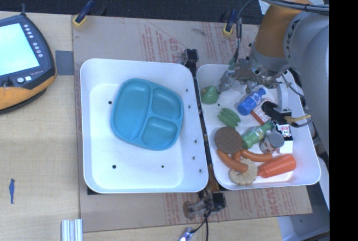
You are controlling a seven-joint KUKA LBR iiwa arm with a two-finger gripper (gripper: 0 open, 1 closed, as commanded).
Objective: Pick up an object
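My gripper hangs over the back of the right bin, at the end of the grey arm with the orange band. Just to its left lies a green round toy, and a blue bottle lies just to its right. Further forward in that bin are a green ridged piece, a brown round patty, a green bottle, two orange sausages, an orange carrot and a pale cookie. I see nothing held in the gripper.
The left bin holds a blue divided plate. A tablet in an orange case lies at the far left of the bench. Clamps sit at the board's back edge, and a black bracket stands between the bins.
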